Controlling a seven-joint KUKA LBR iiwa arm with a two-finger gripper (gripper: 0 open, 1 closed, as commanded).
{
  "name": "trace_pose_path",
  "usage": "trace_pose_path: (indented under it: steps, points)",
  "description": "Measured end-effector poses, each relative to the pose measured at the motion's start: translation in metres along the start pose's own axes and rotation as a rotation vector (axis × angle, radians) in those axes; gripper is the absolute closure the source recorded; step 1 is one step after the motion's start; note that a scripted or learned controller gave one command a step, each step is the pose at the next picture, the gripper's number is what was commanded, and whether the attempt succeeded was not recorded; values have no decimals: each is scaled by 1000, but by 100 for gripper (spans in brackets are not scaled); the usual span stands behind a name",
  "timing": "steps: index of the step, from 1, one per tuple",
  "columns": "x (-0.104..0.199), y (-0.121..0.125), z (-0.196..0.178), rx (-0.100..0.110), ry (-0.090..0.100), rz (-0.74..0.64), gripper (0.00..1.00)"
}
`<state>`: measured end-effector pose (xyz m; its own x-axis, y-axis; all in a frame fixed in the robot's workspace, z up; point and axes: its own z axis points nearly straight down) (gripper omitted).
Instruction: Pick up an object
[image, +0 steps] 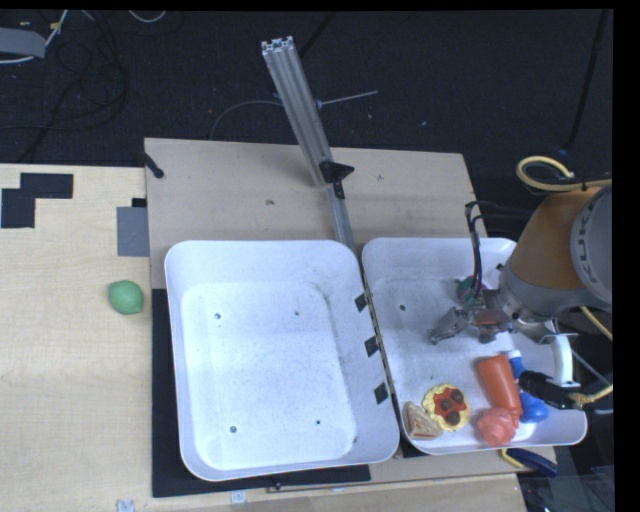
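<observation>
Grey hand (447, 328) low in right bin (420, 275); grip unclear.

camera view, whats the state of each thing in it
gripper: low in the right bin, holding nothing I can see
right bin: holds the toys at its near end
orange toy: lying flat
pizza toy: lying flat
left bin: upright on the bench
green ball: on the bench, outside both bins

2 white bins (262, 262), 1 green ball (126, 297), 1 orange bottle (497, 381)
</observation>
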<state>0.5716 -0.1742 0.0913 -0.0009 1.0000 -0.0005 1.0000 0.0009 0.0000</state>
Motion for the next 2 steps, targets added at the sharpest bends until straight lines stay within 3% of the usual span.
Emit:
trace_pose_path:
  steps: [1,2]
  points:
    - [-1,0,-11,-2,0,2,100]
    - [-5,-4,-55,-3,-1,2,100]
